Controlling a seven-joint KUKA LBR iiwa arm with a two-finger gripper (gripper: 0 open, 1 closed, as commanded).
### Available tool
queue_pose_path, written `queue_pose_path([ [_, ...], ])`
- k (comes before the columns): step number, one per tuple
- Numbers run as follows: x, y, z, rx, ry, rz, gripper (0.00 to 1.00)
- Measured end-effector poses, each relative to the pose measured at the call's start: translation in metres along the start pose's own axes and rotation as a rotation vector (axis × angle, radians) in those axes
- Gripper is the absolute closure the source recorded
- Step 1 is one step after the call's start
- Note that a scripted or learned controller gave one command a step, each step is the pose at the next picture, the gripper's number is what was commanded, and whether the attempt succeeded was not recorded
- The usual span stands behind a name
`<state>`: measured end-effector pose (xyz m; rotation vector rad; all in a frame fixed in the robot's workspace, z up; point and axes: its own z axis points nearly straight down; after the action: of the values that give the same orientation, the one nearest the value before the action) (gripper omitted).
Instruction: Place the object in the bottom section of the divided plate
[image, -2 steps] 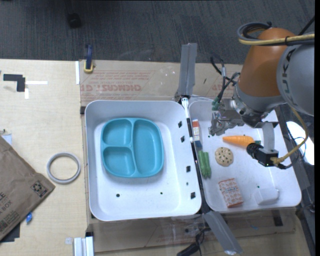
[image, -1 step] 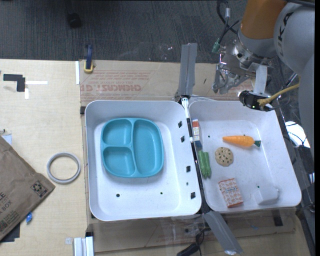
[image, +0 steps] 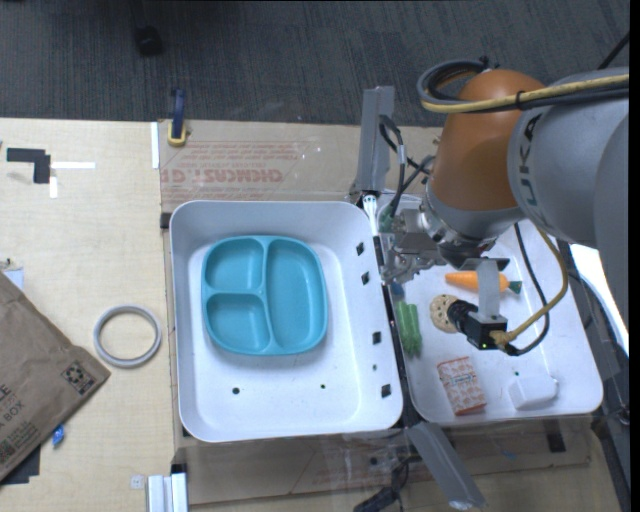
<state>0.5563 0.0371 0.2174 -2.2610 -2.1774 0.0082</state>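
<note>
A teal divided plate (image: 212, 262) lies in the left bin (image: 190, 380), with two small sections on its left and one long section on its right. The grey arm with its orange band reaches in over the right bin (image: 560, 300). My gripper (image: 397, 262) hangs low at that bin's left wall, just above a green pod-like object (image: 408, 328). Close to its right lie an orange carrot (image: 466, 281) and a round speckled cookie (image: 440, 312). The arm's body hides much of the bin's upper half.
A red and white packet (image: 461, 385) and a white block (image: 531, 391) lie near the front of the right bin. Left of the bins, a grey tape ring (image: 127, 334) and a brown cardboard box (image: 35, 380) rest on the bench.
</note>
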Motion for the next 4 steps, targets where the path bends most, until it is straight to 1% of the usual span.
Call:
queue_pose_path([
  [1,0.023,0.055,0.027,-0.004,0.0,-0.11,1.0],
  [2,0.077,-0.038,0.023,-0.001,0.0,0.008,1.0],
  [3,0.133,-0.056,-0.016,-0.007,0.003,0.109,1.0],
  [4,0.017,-0.006,0.005,-0.002,-0.001,0.044,1.0],
])
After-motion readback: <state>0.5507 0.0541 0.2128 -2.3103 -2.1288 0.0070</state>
